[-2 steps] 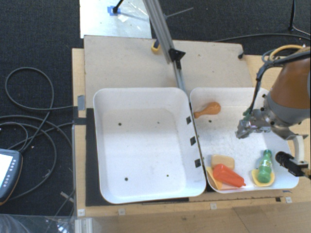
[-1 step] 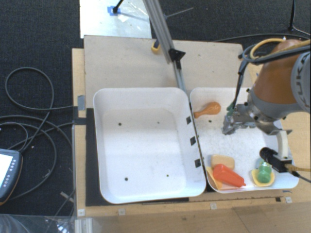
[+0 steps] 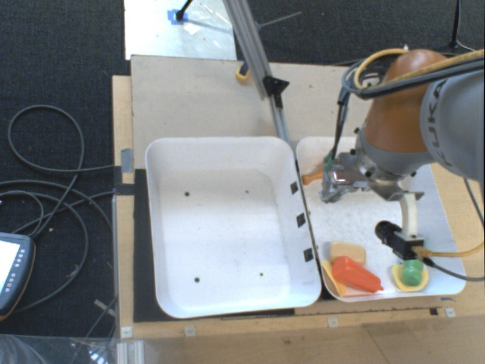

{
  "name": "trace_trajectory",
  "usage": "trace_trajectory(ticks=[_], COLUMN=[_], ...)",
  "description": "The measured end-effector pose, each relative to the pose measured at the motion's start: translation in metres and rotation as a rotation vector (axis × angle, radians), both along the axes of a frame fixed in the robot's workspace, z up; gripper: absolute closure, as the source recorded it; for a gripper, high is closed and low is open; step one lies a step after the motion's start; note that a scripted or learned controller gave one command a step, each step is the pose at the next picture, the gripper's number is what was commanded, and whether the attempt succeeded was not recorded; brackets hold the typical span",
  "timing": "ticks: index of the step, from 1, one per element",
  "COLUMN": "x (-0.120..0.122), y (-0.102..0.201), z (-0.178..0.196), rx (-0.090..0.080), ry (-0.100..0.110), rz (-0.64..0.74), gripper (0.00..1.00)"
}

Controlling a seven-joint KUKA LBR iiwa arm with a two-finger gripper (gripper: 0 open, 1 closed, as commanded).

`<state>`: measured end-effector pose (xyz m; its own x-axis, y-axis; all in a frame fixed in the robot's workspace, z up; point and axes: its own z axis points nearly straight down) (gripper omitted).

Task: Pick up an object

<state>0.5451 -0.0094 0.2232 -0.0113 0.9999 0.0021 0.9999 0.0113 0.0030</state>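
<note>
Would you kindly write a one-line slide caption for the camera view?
KUKA arm's gripper hovers over the right bin, above a red-orange toy, tan block and green piece.

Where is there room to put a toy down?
The left bin has a bare white floor, wall to wall. The right bin is crowded: the gripper hangs over its middle, and an orange piece, tan block and green piece fill its near edge.

You have bright, even overhead light here. The two shallow white plastic bins [image 3: 227, 226] look nearly washed out, their walls casting only soft shadows. A glaring pale floor patch [image 3: 178, 14] sits at top. The dark carpet [image 3: 61, 51] is dim, and the picture is slightly soft throughout.
</note>
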Motion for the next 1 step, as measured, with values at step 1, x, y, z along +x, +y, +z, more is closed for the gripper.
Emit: trace_trajectory(ticks=[1], x=[0.0064], y=[0.0635], z=[-0.0001], rx=[0.001], ry=[0.001], rz=[0.001], gripper=[1.00])
